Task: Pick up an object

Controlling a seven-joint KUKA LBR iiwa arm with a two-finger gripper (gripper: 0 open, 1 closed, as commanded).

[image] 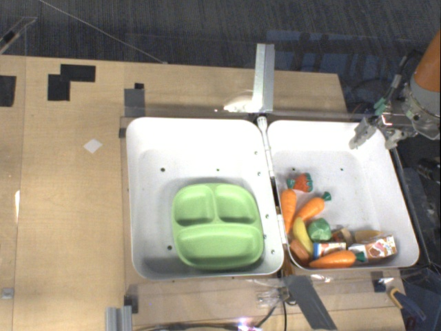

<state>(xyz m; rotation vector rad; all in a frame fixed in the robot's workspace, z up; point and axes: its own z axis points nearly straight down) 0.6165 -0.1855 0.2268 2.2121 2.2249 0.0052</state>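
My tool [372,131] hangs over the right bin's [386,240] far right corner; I can't tell its grip state. The juice carton's [368,248] label is unreadable.

Green three-compartment plastic tray [217,225] in left shallow white bin [148,150]; toy carrots [311,209], banana [301,233], cartons [368,247] heaped near front of right shallow white bin [344,150].

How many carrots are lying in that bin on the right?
3. One carrot lies along the right bin's left wall, one slants beside it, one lies near the front edge. The pile may hide more.
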